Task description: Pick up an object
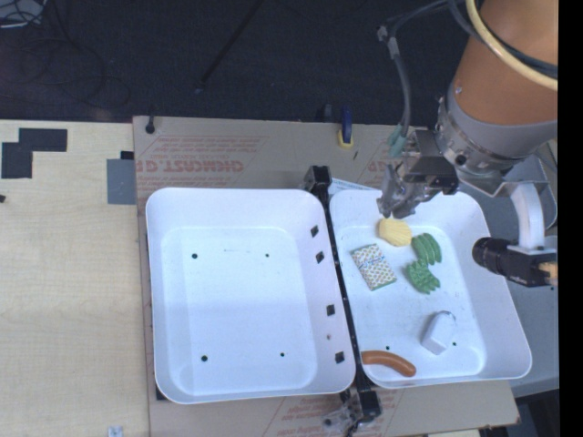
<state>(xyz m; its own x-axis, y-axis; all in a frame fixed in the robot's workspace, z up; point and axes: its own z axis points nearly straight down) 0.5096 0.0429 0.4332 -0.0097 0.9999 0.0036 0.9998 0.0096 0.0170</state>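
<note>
Five objects lie in your right bin [496, 353], so the gripper [393, 209] sits just above the yellow piece [395, 232], its opening hard to tell.

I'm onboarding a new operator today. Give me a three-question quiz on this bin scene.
1. True or false: the yellow object lies in the left bin.
2. Which lies nearest the right bin's front edge? A) patterned square B) orange sausage C) green pieces
3. Fill in: the gripper hovers just above the ____ object.

Key: 1 false; 2 B; 3 yellow
</note>
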